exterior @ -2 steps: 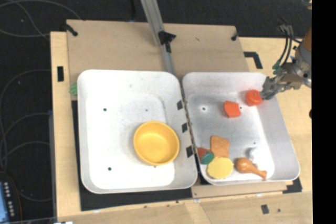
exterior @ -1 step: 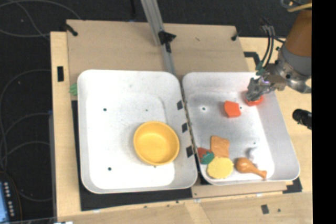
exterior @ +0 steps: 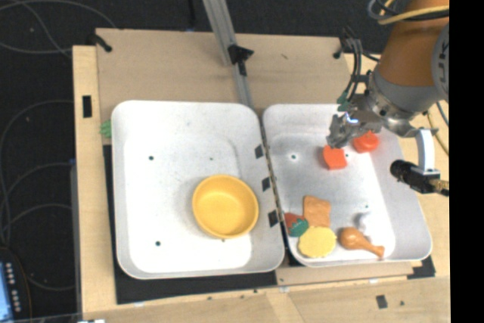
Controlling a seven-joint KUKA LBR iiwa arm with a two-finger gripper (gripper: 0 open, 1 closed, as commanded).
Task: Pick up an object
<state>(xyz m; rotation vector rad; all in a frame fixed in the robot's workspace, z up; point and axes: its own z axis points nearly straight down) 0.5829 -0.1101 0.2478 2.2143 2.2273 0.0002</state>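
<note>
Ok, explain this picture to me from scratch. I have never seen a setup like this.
One camera looks down at a slant on a bench with two shallow white bins. The grey and orange machine at the right is a robot arm; its gripper hangs over the right bin, just above an orange-red block. Nothing can be seen held. That bin also contains a red piece, an orange cracker-like slab, a yellow round piece, a toy drumstick and a small green and red piece. The left bin holds a yellow bowl.

No text, label, brand, number or sign can be read anywhere on the tabletop, the bins or the objects
</note>
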